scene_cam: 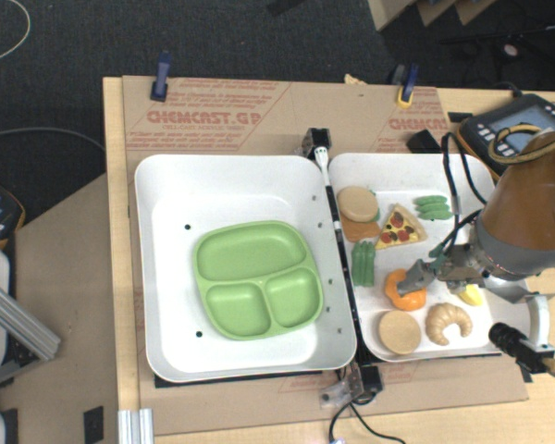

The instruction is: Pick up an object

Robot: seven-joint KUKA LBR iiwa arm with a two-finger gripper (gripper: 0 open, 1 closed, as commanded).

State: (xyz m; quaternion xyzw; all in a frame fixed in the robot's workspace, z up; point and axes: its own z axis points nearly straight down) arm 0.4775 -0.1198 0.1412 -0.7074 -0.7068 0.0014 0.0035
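The right bin (381, 167) holds several toy foods. Among them are a tan bun (358, 203), a pizza slice (400, 227), a green bean pod (432, 207), a green pickle (363, 264), an orange fruit (402, 290), a round tan cookie (400, 331), a croissant (449, 322) and a small yellow piece (470, 294). My gripper (427, 274) is low inside this bin. It sits right beside the orange fruit, on its right upper edge, and looks to be touching it. The wrist hides the bin's right part.
The left bin (166, 211) holds a green divided plate (256, 276). The arm's orange band (529, 197) and grey wrist (504, 252) hang over the right bin's right side. A black and yellow device (509, 132) lies behind that bin.
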